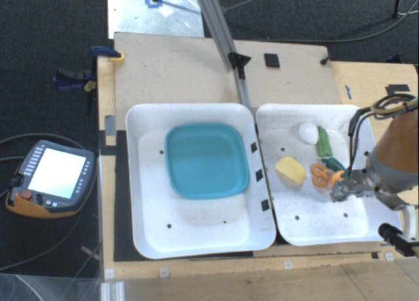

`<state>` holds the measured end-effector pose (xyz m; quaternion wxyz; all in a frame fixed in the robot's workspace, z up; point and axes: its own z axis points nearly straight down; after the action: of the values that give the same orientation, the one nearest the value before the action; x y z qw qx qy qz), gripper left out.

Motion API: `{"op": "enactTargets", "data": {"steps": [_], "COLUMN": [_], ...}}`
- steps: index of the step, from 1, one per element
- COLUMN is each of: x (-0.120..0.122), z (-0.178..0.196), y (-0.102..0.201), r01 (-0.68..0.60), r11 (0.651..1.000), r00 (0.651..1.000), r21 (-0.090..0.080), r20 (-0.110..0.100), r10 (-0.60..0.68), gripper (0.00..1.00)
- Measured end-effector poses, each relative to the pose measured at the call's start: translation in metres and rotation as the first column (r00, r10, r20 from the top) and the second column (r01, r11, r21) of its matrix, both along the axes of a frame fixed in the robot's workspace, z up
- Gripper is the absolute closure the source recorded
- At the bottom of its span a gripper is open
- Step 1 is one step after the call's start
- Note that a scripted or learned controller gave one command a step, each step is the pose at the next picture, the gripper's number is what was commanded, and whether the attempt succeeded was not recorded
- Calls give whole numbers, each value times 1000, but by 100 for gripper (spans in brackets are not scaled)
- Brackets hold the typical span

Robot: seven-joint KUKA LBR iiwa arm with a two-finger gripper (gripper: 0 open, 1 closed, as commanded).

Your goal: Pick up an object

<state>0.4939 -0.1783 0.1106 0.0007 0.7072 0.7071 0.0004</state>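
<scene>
Since the gripper [342,192] hangs low in the right bin [308,228], the nearest thing is the orange scissors [321,175], just at its 10 o'clock, handles toward it; can't tell if it's clamped or released. Green piece [324,141] runs 12-to-6 above, white ball [308,132] at 11, yellow block [291,170] at 9. Bin wall close at 3; open floor at 7. Left bin [147,182] w/ blue plate [206,160] well apart

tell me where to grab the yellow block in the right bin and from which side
Grip the yellow block across its shorter width, coming straight down from above. It lies flat and apart from the white ball and the scissors, so both long sides look free for the end effector.
</scene>
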Motion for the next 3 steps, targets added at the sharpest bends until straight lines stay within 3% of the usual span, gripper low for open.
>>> {"op": "enactTargets", "data": {"steps": [3], "x": [-12], "z": [162], "y": [-5], "r01": [-1], "r11": [1000], "r00": [1000], "r21": [-1], "r20": [4], "r10": [1], "gripper": [100]}}
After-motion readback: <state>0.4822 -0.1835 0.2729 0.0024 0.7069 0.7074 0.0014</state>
